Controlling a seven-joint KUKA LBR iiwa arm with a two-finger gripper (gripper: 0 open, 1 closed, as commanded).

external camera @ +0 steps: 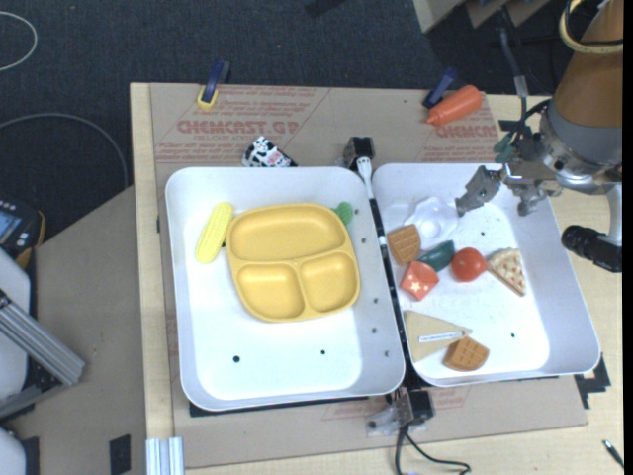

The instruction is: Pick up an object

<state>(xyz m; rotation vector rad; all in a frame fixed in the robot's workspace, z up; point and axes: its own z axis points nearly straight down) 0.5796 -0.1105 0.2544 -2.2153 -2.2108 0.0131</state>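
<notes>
waffle piece [466, 353] lies in the right bin [564, 315], well below the pincer [505, 193], whose fingers stand spread and grip nothing; tomato [469, 263] sits just beneath it, yellow tray [292, 260] far to its left.

Right bin [554, 334] objects, all lying loose: tomato [469, 263] sitting mid-bin, touching a red pepper wedge [419, 280] with a dark green piece [439, 252] just above it. Brown cracker [404, 242] lying by the left wall. Pizza slice [508, 270] resting right of the tomato. Tan wedge [432, 329] and waffle [465, 353] lying near the front edge. Clear plastic piece [427, 214] lying toward the back.
</notes>
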